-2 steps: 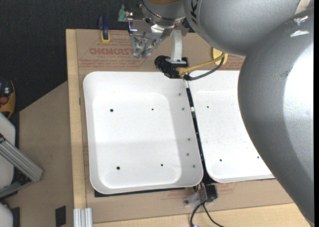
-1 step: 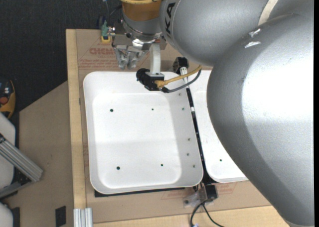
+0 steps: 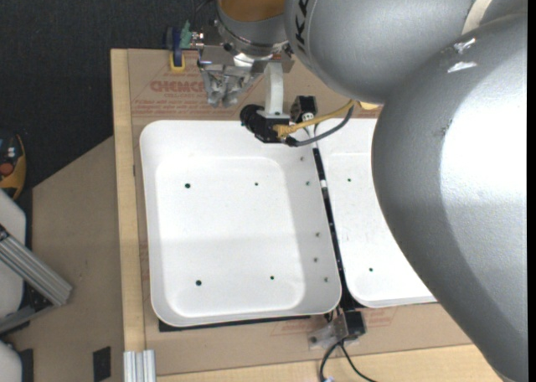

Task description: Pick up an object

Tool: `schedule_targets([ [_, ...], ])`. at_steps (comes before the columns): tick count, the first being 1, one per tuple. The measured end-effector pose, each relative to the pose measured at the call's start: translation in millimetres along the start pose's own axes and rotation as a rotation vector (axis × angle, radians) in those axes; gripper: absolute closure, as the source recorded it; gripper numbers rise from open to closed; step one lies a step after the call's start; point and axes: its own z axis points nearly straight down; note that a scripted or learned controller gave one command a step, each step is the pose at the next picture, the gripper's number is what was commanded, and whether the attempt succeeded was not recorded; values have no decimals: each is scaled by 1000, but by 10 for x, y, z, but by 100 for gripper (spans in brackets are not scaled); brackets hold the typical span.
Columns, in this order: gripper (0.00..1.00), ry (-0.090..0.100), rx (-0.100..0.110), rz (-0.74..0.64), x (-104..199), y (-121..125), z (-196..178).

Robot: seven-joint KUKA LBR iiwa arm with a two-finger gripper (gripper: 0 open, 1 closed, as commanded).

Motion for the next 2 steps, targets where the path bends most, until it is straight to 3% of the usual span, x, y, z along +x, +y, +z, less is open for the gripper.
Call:
schedule_targets([
  [1, 100, -1, -4, 4, -473, 62, -515],
  [2, 100, -2, 14, -5, 111, 21, 308],
])
